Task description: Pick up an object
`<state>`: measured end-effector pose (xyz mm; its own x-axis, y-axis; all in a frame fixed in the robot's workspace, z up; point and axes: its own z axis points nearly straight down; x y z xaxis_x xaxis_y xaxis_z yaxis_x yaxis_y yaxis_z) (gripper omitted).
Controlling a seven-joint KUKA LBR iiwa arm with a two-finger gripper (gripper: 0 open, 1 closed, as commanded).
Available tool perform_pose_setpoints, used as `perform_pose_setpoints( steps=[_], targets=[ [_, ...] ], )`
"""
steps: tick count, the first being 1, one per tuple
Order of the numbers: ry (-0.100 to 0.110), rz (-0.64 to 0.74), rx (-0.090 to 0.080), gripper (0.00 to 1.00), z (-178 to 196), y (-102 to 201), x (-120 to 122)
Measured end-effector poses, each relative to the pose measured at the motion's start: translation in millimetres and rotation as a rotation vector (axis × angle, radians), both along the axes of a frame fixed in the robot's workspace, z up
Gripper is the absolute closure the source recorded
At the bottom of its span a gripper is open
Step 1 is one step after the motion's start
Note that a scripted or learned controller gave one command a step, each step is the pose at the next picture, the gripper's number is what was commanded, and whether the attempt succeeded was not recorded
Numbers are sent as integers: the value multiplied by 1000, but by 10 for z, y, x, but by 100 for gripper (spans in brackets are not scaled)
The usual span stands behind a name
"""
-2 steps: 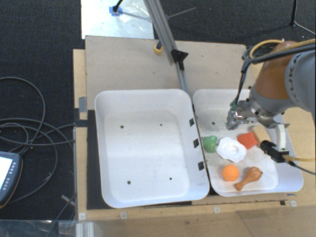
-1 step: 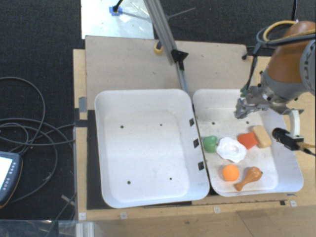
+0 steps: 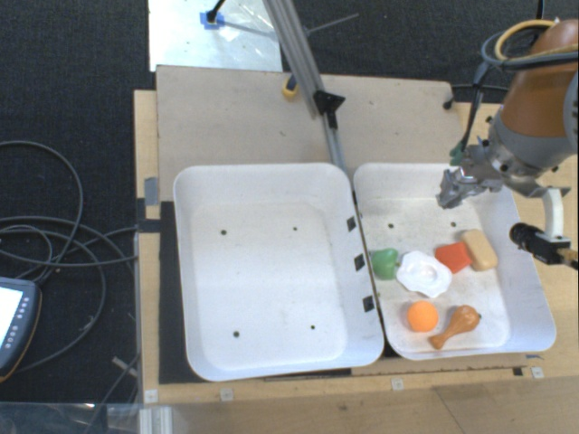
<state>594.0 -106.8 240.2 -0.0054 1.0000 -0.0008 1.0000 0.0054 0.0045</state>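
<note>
Objects for picking lie clustered in the right bin [image 3: 534, 328], toward its near half: a green piece [image 3: 385, 262] close to the dividing edge, a crumpled white item [image 3: 425, 273] just beside it, a red block [image 3: 453, 257] touching a tan, bread-like piece [image 3: 480, 250], an orange ball [image 3: 422, 316] and a brown drumstick-shaped toy [image 3: 455, 325] nearest the front rim. The white item and the red block sit close enough that they may be touching; this cannot be confirmed.

The gripper [image 3: 451, 191] hangs over the far half of the same bin, above bare floor, well apart from the cluster. Nothing is seen between its fingers. How far apart they stand cannot be told — the tool is small and seen from above at a slant.

The arm [image 3: 534, 107] reaches in from the right, its orange band above the wrist. This posture is judged to be an approach or a pause before a descent, since no object lies directly beneath the tool.

The left bin [image 3: 190, 242] has only a few dark specks on its floor. It is judged to be the receiving side.

Tight grouping is judged a risk — a descent on the red block could nudge its tan neighbour. The orange ball stands more apart and looks the easier target, though it may roll.
</note>
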Motion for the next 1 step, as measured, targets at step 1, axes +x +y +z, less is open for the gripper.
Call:
perform_pose_setpoints(
  steps=[1],
  targets=[
    [1,5,3,100,-27,510,296]
  ],
)
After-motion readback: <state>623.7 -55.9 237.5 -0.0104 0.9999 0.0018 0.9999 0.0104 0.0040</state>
